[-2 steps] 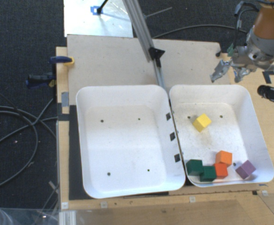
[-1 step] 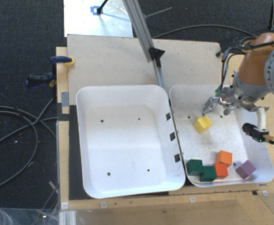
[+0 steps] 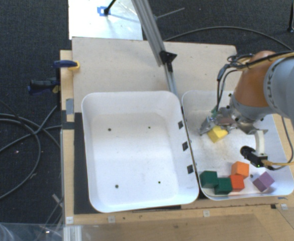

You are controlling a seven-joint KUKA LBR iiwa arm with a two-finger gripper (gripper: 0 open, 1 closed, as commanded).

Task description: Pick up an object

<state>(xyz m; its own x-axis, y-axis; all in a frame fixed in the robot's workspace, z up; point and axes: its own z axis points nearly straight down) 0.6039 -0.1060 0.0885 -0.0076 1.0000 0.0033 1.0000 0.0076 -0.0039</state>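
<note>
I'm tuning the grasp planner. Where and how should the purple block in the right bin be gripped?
Grip the purple block across two opposite flat side faces, coming straight down from above. It lies flat near the right bin's lower right rim, apart from the orange block; set the jaws so neither lands against the rim, probably along it.

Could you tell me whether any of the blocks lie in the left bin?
No. The yellow block, green blocks, orange blocks and purple block all lie in the right bin.

I see even, bright overhead light, faint soft shadows (none harsh), slight overall softness and grain.
</note>
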